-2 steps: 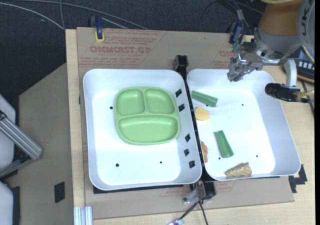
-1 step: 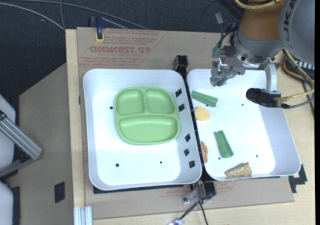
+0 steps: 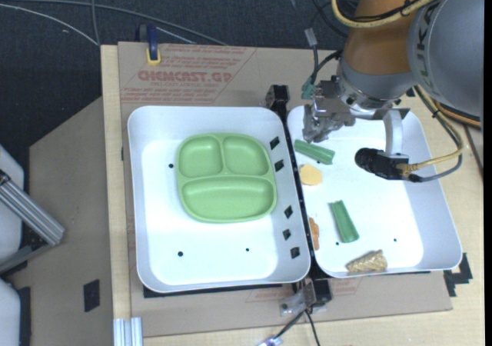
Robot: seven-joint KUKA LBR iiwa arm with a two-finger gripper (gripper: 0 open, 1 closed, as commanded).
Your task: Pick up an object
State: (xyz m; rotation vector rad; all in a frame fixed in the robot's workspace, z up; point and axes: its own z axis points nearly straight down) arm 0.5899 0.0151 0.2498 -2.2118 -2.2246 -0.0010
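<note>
Grey rounded arm [image 3: 453, 37], glossy orange band above wrist, yellow and black cables looped alongside, small metallic tool [image 3: 317, 131], black cylindrical attachment with yellow lead

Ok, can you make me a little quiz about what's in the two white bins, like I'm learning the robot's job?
1. True or false: the green divided plate lies in the left bin.
2. Which thing lies nearest the gripper? A) the tan crumbly piece B) the green stick by the bin divider C) the yellow round piece
3. Fill in: the right bin holds ___ green stick-shaped pieces, counting the second green stick.

Key: 1 true. 2 B: the gripper hangs just above that stick, at the right bin's upper left. 3 two.
</note>
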